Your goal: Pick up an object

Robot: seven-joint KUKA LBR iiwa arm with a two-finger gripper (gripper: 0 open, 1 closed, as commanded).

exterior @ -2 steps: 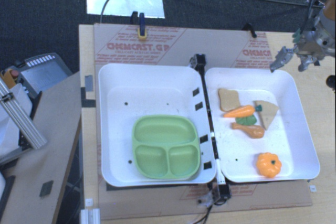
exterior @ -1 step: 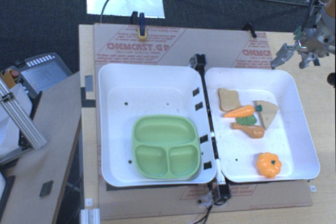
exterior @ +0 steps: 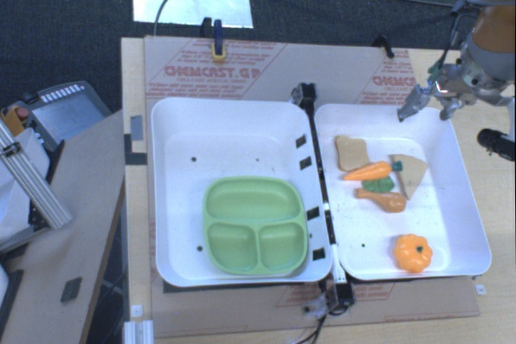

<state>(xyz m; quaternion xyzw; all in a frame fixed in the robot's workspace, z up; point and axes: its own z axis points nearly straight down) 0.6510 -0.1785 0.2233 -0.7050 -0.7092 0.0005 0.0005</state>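
Note:
The right bin (exterior: 459, 173) holds a tan bread slice (exterior: 351, 151), an orange carrot (exterior: 368, 172), a beige wedge (exterior: 409, 172), a toy drumstick with green on it (exterior: 382, 197) and a small orange pumpkin (exterior: 413, 252). My gripper (exterior: 427, 102) hangs above the bin's far right corner, clear of all of them. Its two fingers stand spread apart with nothing between them.
The left bin (exterior: 181, 133) carries a green three-part tray (exterior: 255, 225). A black divider strip (exterior: 316, 173) runs between the bins. A yellow clamp (exterior: 218, 40) sits at the board's far edge. A grey device (exterior: 68, 115) and a metal rail (exterior: 32, 181) lie at left.

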